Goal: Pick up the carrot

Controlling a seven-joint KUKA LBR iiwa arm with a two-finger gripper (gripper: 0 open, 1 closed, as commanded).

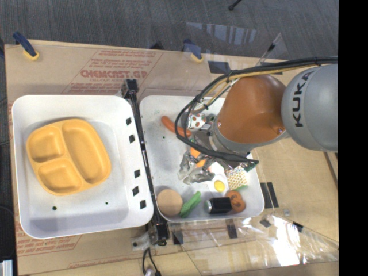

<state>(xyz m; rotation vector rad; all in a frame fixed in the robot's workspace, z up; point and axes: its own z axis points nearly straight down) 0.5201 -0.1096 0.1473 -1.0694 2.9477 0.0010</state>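
The carrot (pixel 172 126) is a slim orange stick lying at a slant in the upper left part of the right bin (pixel 158 154). Its lower right end passes under black cables. My gripper (pixel 194 167) hangs low over the middle of the same bin, just below and right of the carrot. Small orange bits show at the metal tip, and I cannot tell whether they belong to the carrot. The orange wrist band (pixel 253 111) hides the bin's right part.
A yellow divided plate (pixel 68 154) lies in the left bin (pixel 23 211). Along the right bin's front edge sit a tan round item (pixel 169 202), a green pod (pixel 191 203), a black block (pixel 219 205), an orange-brown piece (pixel 236 200), a fried egg (pixel 219 184) and a pale waffle-like piece (pixel 237 179).
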